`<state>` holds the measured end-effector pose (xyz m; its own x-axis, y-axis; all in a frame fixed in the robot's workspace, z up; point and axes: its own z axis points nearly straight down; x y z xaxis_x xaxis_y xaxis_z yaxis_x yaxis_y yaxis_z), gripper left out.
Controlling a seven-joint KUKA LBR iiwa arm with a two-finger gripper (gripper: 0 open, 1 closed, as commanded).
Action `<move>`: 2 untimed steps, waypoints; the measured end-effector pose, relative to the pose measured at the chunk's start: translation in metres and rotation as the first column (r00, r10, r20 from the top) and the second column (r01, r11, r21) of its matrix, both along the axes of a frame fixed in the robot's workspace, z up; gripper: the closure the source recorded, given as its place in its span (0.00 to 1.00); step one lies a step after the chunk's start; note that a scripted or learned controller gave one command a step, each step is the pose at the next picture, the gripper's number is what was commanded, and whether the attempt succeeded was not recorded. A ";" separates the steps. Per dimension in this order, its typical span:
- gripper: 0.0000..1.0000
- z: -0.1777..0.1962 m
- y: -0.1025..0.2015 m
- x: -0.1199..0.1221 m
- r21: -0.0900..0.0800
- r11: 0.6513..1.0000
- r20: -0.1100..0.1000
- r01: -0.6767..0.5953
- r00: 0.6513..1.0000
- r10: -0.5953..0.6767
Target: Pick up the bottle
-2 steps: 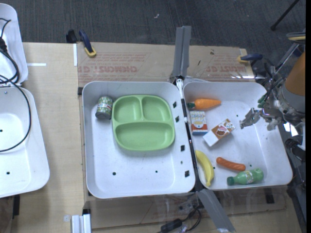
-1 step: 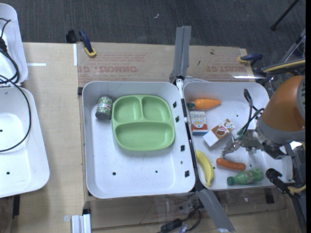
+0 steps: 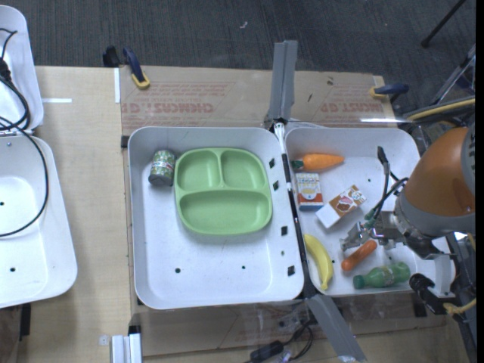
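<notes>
The green bottle lies on its side near the front wall of the right bin, its orange cap pointing left. My gripper hangs low over that bin, a little up and to the left of the bottle, right over a small orange carrot-like piece. The bottle lies apart from the gripper. The grey arm with its orange band comes in from the right and covers the bin's right side.
In the right bin there are also a carrot, an orange-white carton, a white snack box and a banana. The left bin holds a green divided plate and a small can.
</notes>
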<state>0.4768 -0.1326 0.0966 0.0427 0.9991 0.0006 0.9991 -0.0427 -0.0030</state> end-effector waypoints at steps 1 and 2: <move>0.00 0.029 -0.009 0.001 -0.001 0.999 0.002 0.033 0.999 -0.033; 0.00 -0.006 0.004 0.000 0.000 0.998 -0.001 0.059 0.998 -0.059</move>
<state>0.4763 -0.1286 0.0903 0.1019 0.9948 0.0001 0.9948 -0.1018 -0.0043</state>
